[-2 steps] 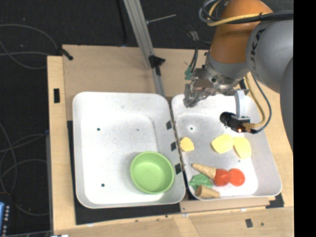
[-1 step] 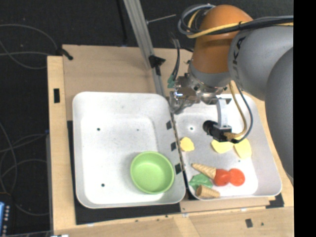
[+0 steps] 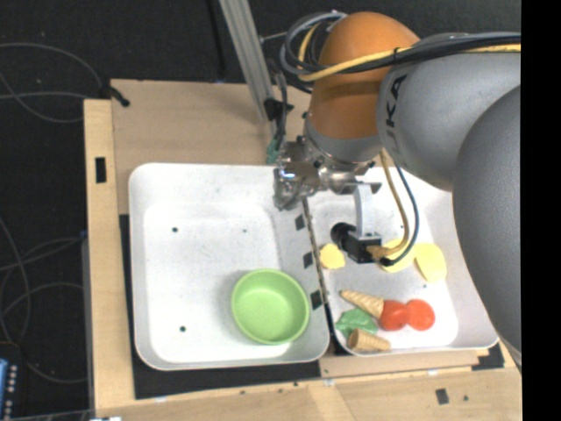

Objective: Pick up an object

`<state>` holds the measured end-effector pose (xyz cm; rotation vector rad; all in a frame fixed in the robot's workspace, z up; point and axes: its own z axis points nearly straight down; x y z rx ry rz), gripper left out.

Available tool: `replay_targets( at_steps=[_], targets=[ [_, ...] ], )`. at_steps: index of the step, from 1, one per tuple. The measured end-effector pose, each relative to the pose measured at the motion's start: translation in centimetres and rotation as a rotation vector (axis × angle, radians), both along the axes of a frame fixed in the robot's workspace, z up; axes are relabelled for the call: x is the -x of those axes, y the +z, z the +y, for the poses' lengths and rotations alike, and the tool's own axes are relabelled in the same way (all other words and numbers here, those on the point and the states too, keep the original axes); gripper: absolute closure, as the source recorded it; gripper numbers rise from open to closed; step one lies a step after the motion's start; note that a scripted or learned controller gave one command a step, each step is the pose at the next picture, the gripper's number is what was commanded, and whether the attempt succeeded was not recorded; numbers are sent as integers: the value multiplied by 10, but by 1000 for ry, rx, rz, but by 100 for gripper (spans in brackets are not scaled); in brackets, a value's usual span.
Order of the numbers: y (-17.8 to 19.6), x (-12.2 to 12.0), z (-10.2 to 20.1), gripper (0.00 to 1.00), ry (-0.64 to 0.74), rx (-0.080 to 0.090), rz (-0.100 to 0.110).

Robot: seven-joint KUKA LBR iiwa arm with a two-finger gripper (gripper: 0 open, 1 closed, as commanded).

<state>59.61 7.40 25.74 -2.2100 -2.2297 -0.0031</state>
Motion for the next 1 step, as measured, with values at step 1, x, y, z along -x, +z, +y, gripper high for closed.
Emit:
replay_targets(
  at_steps=[1],
  targets=[
    [-1,0,-3,0,-6,1,0]
  ],
)
